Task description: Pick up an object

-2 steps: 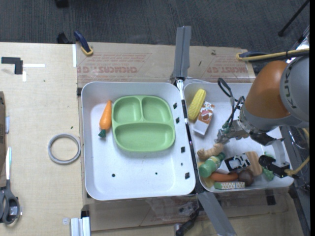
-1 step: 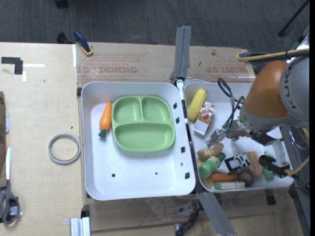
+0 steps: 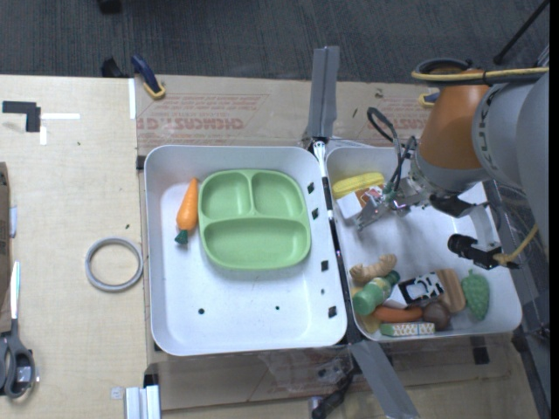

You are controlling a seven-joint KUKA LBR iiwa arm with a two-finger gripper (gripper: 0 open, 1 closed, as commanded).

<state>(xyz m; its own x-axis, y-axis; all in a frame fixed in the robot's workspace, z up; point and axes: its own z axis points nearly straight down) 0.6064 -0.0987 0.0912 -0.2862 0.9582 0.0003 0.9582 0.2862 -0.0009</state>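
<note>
Reaching into the right bin [image 3: 489, 234] for a pick.
Pincer [image 3: 371, 212]: opening cannot be told; yellow banana [image 3: 358, 183] lies just beside it, the likeliest target.

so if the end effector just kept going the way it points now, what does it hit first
Probably the yellow toy at the back of the right bin. The end effector points toward the bins' shared divider and sits just beside it. Depth is unclear, so it may reach the bin floor instead.
</note>
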